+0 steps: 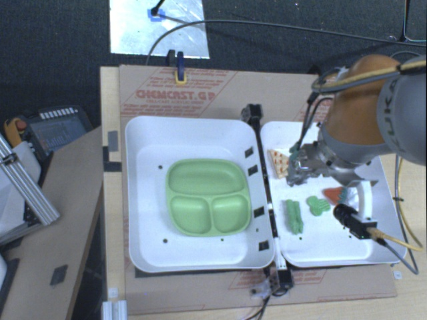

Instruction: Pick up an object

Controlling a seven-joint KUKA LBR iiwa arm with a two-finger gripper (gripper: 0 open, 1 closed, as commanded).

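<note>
My gripper (pixel 296 169) hangs low over the right bin (pixel 313 255), near its left wall. A toy pizza slice (pixel 277 159) lies just left of it, touching or nearly touching the gripper. A long green piece (pixel 293 217) lies in front of the gripper, apart from it. To the right of that piece sits a small green leafy piece (pixel 318 205). An orange-red piece (pixel 332 194) lies partly under the arm. Nothing shows held in the gripper.
The left bin (pixel 143 245) holds a green divided plate (pixel 207 197) in its middle. A black divider (pixel 261 179) with clips runs between the two bins. The grey arm (pixel 363 122) covers the back right of the right bin.
</note>
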